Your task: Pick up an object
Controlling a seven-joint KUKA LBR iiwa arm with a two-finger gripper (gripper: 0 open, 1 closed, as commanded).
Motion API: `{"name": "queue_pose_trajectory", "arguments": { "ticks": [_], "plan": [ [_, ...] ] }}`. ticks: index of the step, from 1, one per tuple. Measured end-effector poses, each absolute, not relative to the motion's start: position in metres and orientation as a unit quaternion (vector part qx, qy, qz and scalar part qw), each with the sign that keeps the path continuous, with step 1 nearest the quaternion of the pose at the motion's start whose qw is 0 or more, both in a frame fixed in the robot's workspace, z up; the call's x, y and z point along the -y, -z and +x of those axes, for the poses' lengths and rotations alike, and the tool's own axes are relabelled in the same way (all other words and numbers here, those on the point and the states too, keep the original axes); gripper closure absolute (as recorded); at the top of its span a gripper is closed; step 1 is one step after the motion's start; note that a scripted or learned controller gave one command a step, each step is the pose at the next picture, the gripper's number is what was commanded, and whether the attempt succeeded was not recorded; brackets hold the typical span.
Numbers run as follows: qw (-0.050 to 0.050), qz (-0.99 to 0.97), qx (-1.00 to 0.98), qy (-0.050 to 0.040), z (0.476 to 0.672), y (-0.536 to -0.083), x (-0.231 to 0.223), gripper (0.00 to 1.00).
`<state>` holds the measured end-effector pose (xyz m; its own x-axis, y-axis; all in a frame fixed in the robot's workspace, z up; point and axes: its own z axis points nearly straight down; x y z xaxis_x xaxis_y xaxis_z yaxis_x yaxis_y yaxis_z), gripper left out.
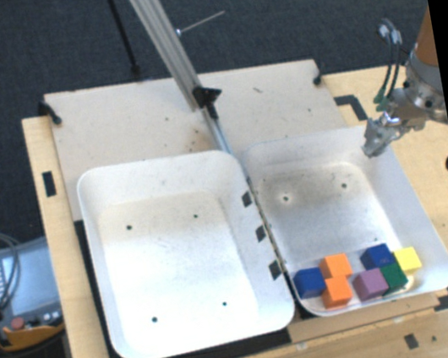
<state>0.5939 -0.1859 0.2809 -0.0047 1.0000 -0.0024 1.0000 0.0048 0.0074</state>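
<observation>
**A:** Where did you have the gripper (374,141) at that moment?

**B:** You had it over the far right corner of the right bin (397,186), just above the rim; nothing sat between its tips; whether it was spread or pressed together, I could not tell, since it was small and blurred; the arm (424,87) came in from the right edge, with cables looping above the wrist.

**A:** And the objects you could have picked?

**B:** All of them lay in the right bin, bunched along its near wall and well apart from the gripper; from left to right you had a blue block (309,281), an orange block (337,279) that may have been two stacked or touching pieces, a purple block (369,284), a green block (394,277) with a second blue block (377,256) just behind it, and a yellow block (407,260) at the right end; several were touching their neighbours.

**A:** And around that?

**B:** The left bin (97,239) lay beside the right one, the rims meeting in the middle; a slanted metal rail (166,43) rose from behind that seam; both bins rested on the bench (277,91).
</observation>
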Motion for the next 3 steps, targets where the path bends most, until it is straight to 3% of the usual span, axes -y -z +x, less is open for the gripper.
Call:
{"name": "queue_pose_trajectory", "arguments": {
  "ticks": [3],
  "plan": [
    [-0.001,0.705,-0.709,0.0001,0.584,-0.283,0.045,1.00]
  ]
}}
